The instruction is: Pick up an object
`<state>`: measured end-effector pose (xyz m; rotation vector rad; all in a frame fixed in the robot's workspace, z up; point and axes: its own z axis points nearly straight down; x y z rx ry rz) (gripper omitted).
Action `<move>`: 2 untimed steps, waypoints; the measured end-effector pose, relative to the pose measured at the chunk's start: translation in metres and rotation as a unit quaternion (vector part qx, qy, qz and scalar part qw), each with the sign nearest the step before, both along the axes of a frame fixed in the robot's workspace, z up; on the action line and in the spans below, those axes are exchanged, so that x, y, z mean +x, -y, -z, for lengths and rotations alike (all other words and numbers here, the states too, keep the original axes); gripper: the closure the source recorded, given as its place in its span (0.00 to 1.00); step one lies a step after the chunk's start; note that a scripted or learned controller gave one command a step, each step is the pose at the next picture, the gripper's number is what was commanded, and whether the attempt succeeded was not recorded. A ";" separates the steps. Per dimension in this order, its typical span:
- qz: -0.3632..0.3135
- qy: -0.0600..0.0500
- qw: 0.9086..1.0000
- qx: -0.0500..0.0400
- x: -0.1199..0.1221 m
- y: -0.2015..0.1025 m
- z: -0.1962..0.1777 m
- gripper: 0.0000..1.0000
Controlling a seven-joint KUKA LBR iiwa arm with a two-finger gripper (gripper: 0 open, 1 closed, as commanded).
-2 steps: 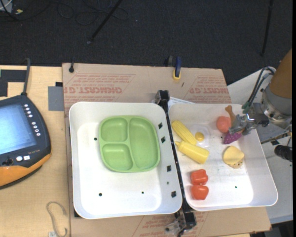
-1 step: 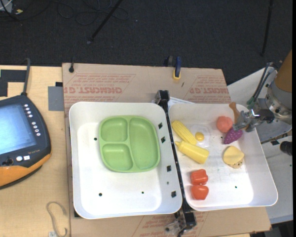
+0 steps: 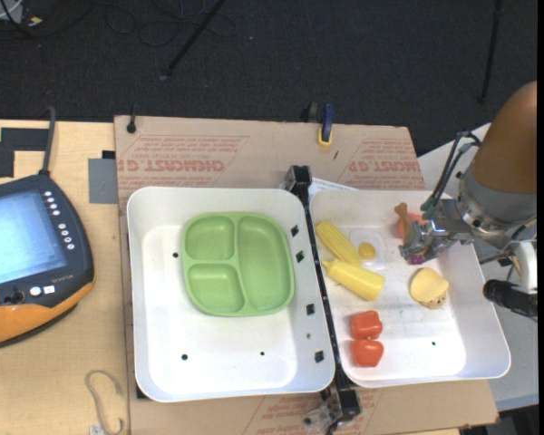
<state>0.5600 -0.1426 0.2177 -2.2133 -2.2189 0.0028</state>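
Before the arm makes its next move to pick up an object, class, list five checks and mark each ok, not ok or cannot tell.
1. Gripper over the right bin: ok.
2. Object between its fingers: cannot tell.
3. Objects lying in the bin, such as corn cob, yellow block, red pepper: ok.
4. Pale yellow piece near gripper: ok.
5. Green plate in left bin, apart from arm: ok.

The wooden bench (image 3: 36, 370) carries a cardboard sheet (image 3: 254, 152) at centre frame, with two white bins (image 3: 154, 333) side by side on it. At the left edge lies a control pendant (image 3: 27, 252); a hook, perhaps metal (image 3: 104, 397), sits lower left.
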 end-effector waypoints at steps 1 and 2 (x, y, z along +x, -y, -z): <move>0.000 0.000 1.000 0.000 -0.025 -0.057 -0.002 1.00; 0.000 0.000 1.000 0.000 -0.042 -0.106 0.007 1.00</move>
